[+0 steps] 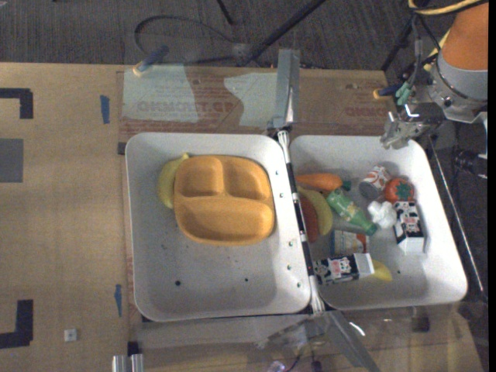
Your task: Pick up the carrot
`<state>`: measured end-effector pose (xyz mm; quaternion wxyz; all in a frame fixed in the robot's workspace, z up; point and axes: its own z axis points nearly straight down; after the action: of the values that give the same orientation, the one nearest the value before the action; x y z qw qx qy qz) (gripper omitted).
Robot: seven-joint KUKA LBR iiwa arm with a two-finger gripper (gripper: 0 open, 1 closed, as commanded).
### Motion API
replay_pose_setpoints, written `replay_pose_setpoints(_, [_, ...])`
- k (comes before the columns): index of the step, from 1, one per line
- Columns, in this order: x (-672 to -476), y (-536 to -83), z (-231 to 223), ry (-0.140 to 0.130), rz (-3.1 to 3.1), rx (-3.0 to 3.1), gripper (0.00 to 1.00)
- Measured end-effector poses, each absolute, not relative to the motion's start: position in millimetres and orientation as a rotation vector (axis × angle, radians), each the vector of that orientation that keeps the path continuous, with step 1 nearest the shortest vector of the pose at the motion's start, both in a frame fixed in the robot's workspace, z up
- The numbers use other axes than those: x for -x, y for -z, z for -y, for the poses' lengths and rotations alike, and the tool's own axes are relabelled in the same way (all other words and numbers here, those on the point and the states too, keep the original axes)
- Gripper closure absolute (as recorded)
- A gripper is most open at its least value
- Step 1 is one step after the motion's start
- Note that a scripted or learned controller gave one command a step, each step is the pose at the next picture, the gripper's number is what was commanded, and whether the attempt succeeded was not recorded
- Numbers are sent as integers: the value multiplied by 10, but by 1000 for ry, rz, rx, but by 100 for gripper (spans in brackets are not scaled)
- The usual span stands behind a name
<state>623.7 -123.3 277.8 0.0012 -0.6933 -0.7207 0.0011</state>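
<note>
Nearest the lens, at the bottom of the camera view, sits a clear bracket-like fitting point(310, 339) at the foot of the seam where the two bins meet.

From there up, the carrot point(318, 181) lies on its side in the right bin point(442, 273), near that bin's upper left corner and just beside the central divider, its thick end toward the divider and its tip pointing right. It rests apart from the gripper, untouched. Just below it are a yellow-and-red rounded fruit piece point(314, 211) and a green bottle point(346, 211), close enough to crowd any approach from that side. Further right are a small can point(374, 180), a tomato-like toy point(399, 189), and two little milk cartons point(408, 227), one standing by the right wall, another point(345, 268) lying flat near the bottom edge. The clutter looks tipped in loosely, not arranged.

The gripper point(397, 134) hangs above the bin's upper right rim, well apart from the carrot; whether it is spread or closed I cannot tell, since it is small and blurred. It will probably need to travel left and descend before any grasp.

The left bin point(155, 285) holds an orange divided plate point(225, 198) with a banana point(167, 183) tucked under its left edge. Both bins sit on a tan counter point(62, 231) marked with black and blue tape; dark carpet and cables lie beyond.
</note>
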Motion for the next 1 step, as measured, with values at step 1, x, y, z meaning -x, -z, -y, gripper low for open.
replay_pose_setpoints(1, [-6323,-2641,1574,0,2748,1520,100])
